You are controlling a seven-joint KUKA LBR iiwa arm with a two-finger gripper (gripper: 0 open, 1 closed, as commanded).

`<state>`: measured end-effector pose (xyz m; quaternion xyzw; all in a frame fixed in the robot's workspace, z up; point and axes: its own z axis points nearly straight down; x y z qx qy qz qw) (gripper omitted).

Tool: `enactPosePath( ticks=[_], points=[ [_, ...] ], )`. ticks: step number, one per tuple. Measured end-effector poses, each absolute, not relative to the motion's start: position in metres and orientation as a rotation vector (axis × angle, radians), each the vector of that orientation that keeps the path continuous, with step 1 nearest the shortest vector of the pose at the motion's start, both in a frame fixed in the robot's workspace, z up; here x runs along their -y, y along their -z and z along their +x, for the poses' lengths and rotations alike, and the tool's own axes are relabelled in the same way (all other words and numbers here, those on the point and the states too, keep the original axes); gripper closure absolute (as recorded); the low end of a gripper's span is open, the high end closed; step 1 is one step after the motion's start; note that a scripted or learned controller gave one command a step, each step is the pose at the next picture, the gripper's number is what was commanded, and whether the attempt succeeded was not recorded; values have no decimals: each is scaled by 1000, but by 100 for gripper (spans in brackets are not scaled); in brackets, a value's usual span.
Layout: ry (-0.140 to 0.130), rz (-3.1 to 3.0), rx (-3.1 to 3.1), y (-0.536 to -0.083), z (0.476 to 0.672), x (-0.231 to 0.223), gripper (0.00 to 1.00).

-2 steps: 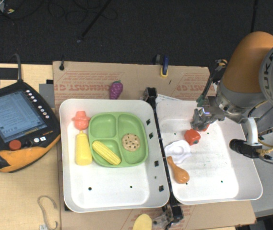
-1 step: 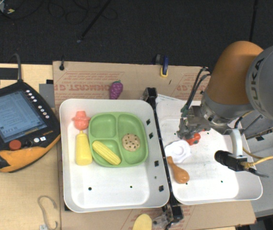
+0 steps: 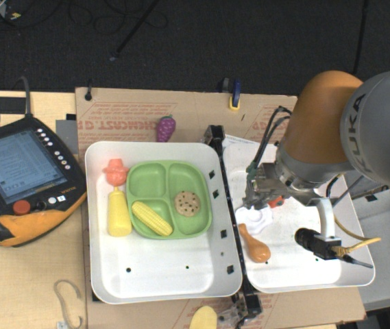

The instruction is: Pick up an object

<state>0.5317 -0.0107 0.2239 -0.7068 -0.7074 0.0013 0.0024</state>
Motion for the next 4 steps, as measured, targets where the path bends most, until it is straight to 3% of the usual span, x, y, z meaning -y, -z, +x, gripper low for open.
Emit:
enactPosePath(
  ticks=[1,2,4],
  points=[
    [-3,-2224,2214,-237,520,15,100],
    [-3,-2221,2219,-229,531,23,100],
    [-1,-2223,2218,-235,526,10,100]
  ],
)
